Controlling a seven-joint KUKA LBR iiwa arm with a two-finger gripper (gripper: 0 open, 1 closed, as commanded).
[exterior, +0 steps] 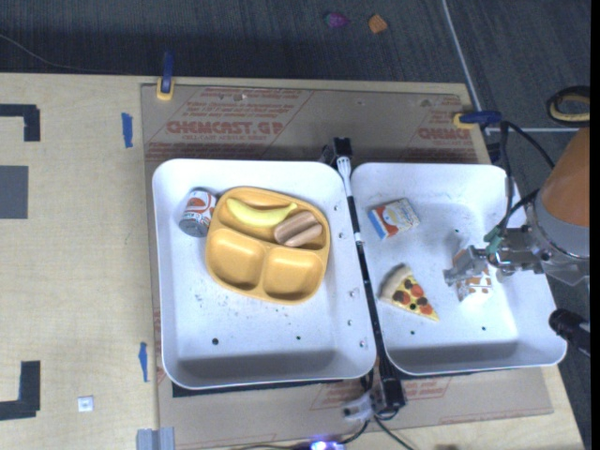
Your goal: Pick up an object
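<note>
A single fixed camera is mounted above the counter (75, 279) and looks down at a slant. Its far edge takes in dark floor (234, 17) beyond the counter. Both white bins, left bin (178, 345) and right bin (525, 345), sit mid-frame at moderate range. The arm (567, 204) enters from the right edge.

"CHEMCAST GP" printed in red on brown board (309, 125), repeated partially at right

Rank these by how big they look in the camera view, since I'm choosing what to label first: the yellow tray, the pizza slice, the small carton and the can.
1. yellow tray, by far the largest
2. pizza slice
3. small carton and can: they look alike in size, so I won't rank them.
</note>
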